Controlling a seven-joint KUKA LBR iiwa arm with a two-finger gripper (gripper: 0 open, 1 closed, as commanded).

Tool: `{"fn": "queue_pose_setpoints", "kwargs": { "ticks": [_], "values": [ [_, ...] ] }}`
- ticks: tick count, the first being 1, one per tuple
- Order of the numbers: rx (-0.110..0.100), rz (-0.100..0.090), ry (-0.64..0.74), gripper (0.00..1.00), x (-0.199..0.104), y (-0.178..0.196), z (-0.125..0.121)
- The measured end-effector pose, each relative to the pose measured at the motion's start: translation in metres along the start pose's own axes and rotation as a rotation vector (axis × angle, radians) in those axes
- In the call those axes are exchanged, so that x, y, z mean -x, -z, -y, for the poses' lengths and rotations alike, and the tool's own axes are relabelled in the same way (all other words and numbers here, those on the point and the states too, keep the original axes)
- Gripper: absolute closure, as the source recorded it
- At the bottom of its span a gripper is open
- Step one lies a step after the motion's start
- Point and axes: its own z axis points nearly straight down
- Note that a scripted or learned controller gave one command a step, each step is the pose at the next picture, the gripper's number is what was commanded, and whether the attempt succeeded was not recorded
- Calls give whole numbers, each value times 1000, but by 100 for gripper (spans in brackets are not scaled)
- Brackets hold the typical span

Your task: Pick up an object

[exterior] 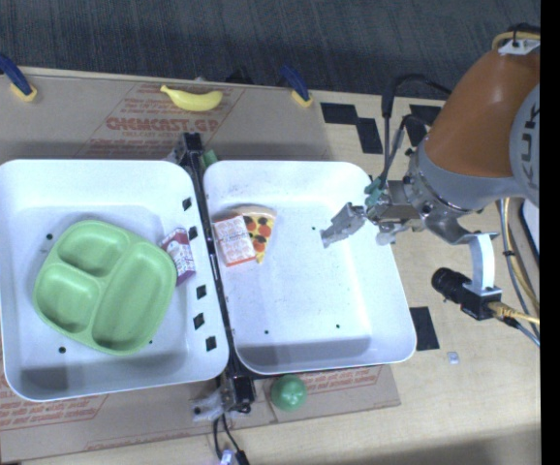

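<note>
Dark carpet up top, pale bench below, cardboard sheet [261, 124] under two white bins. Left bin [18, 192] holds a green divided plate [106, 284] and a small red packet [179, 252] near the divider. Right bin [357, 298] has a pizza-slice toy [258, 231] w/ a red-and-white packet [233, 240] overlapping its left side, both tucked in the upper-left corner by the divider. Rest of that bin floor is bare.

Outside the bins: a yellow banana [193, 96] on the cardboard at the back, a green ball [287, 391] at the front edge.

Arm comes in from the right, gripper [342, 225] hanging over the right bin's upper-right area, pointing left. Fingers look slightly apart, nothing between them, but it's small and a bit blurred, so I can't say for sure.

Step in hand, I'd judge: approach, pre-grasp. Nothing picked yet. Nearest candidates are the pizza slice and packet, a bit to the gripper's left. Next move likely needs a shift left across the bin, then a descent onto one of them. Tricky bit: both are flat, overlapping, and close to the bin wall, so there's a risk of pinching air or nudging them into the divider.
</note>
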Motion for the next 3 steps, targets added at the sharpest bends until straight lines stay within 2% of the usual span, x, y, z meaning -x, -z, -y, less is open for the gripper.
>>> {"fn": "queue_pose_setpoints", "kwargs": {
  "ticks": [1,2,3],
  "values": [
    [-2,0,2,0,-27,-150,23],
    [1,0,-1,0,-12,-133,-47],
    [-2,0,0,0,-42,-183,-1]
  ]
}}
